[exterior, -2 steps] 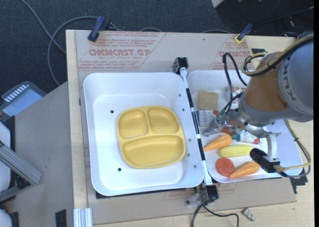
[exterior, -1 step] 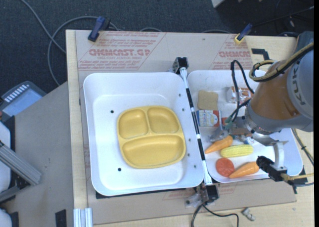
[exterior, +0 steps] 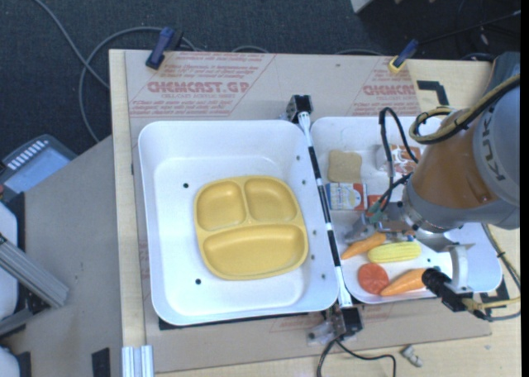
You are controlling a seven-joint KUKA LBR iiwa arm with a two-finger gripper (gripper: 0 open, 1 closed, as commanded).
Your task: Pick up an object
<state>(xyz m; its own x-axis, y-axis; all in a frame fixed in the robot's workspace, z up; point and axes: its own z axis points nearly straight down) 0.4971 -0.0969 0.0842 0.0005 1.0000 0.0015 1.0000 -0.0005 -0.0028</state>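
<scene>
The right bin (exterior: 488,278) holds several toy foods. A tan bread slice (exterior: 345,165) lies at its far left, with a small blue-and-white carton (exterior: 342,196) just in front of it. Nearer the front are a small carrot (exterior: 362,245), a yellow corn cob (exterior: 396,252), a red tomato (exterior: 373,277) and a larger carrot (exterior: 404,282). The grey arm with its orange band (exterior: 450,175) reaches low into this bin. Its gripper (exterior: 374,220) is down just above the small carrot and the corn, beside the carton. A red-and-white packet (exterior: 402,155) peeks out behind the arm.
The left bin (exterior: 165,202) holds a yellow divided plate (exterior: 248,226). A black divider rail (exterior: 318,202) runs between the bins. Cables loop over the arm's wrist (exterior: 413,123). Clamps (exterior: 162,46) hold the cardboard-covered bench at its far corners.
</scene>
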